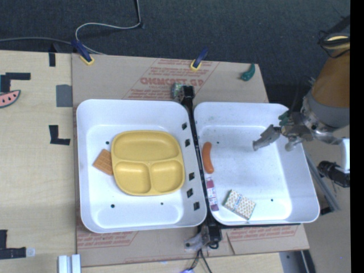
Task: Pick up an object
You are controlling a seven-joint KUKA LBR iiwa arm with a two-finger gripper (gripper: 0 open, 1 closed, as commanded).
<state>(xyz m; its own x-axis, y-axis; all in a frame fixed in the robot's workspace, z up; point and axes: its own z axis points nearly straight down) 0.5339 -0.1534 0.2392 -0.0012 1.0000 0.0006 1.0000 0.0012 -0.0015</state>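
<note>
Two shallow white bins are seen side by side on a sheet of brown cardboard (165,81). Both bins are smooth, with rounded corners. In the left bin (91,152) a yellow plate (148,161) is held; it is smooth, rounded at the corners and split into three parts. A flat orange-brown square like a cracker (103,162) is tucked just beside the plate's left edge, partly under it. In the right bin (296,198) a small orange sausage shape (208,156) is seen near the left wall. A thin flat packet (211,193) is laid nearer, along the same wall. A small patterned square pouch (239,204), soft and speckled, is found near the front of this bin. The gripper (274,137) is hung over the far right part of the right bin. Its grey metal fingers are spread apart and nothing is held between them. It is well apart from all three things in that bin.
</note>
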